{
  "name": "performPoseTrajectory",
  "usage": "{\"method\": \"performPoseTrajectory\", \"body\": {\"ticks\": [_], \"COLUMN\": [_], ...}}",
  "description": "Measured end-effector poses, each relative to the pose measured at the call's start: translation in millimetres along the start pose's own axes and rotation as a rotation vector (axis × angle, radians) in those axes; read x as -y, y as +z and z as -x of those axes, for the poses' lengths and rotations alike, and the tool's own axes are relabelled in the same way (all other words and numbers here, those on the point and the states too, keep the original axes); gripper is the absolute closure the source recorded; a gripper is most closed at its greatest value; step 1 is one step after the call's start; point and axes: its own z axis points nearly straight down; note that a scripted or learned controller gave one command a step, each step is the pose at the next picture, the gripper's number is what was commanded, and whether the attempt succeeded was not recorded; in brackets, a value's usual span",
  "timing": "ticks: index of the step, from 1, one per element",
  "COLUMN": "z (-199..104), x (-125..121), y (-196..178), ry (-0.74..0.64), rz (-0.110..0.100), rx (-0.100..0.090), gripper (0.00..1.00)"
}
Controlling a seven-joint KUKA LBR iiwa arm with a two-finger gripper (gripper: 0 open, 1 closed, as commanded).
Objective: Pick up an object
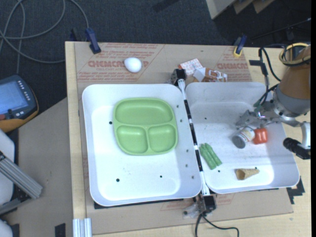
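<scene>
Low over the right bin (276, 179) sits the claw (251, 121), and whether its fingers are spread or closed cannot be told. Just below it lie a grey can (243, 137) and, beside that, an orange block (260, 136); contact with either is unclear. Farther below rests a cone (246, 173), and down to the left a green pod (210, 156). Well left, the other bin (98, 181) holds a green tray (145, 126).
</scene>
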Motion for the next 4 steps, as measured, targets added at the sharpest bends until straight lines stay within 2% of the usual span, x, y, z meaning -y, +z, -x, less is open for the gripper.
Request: {"method": "performPoseTrajectory", "body": {"ticks": [1, 2, 3, 4], "z": [-50, -1, 6, 1], "x": [33, -36, 5, 27], "y": [3, 2, -45, 3], "ry": [0.002, -0.001, 0.003, -0.001], "rz": [0.0, 0.002, 0.001, -0.002], "rx": [0.006, 0.0, 0.007, -0.003], "gripper": [0.0, 0.0, 0.0, 0.0]}}
